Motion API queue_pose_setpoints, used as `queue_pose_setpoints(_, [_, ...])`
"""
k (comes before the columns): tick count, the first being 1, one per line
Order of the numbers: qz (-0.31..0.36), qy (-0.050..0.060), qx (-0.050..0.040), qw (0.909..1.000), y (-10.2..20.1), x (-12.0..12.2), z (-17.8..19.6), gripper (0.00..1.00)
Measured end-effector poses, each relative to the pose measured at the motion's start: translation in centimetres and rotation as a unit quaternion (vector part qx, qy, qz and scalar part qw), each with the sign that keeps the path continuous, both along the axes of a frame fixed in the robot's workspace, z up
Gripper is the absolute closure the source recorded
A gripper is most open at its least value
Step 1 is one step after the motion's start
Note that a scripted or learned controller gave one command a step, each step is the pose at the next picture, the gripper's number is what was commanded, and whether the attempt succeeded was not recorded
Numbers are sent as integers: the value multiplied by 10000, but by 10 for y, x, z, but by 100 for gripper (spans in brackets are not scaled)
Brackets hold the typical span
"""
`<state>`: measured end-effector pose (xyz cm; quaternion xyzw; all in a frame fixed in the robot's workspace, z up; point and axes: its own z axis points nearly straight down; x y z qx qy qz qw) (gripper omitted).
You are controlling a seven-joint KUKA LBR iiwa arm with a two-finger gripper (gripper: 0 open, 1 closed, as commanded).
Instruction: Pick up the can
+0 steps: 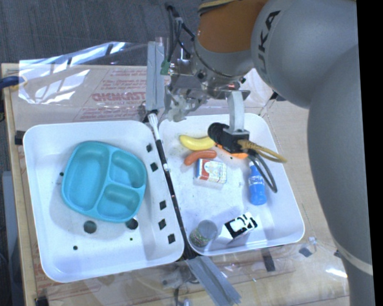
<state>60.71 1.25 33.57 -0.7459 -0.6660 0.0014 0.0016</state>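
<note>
Grey-topped can stood upright in the right bin's near corner, against the rim and just beside a black-and-white box — well apart from the tool, its state impossible to tell, at the far rim — so a descent risked clipping rim or box.

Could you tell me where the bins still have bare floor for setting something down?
Left bin: bare front strip below the blue tray. Right bin: open floor between can and blue bottle. Crowded around the banana.
</note>
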Motion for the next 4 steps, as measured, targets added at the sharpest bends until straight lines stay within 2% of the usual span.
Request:
queue_pose_setpoints(1, [323, -9, -6, 9995, -22, 46, 102, 100])
queue_pose_setpoints(2, [1687, 1, -1, 9857, -49, -2, -39, 100])
queue_pose_setpoints(3, [1688, -14, -3, 9857, -47, -2, 20, 100])
queue_pose_setpoints(4, [2933, 2, 5, 9560, 2, -66, -26, 100])
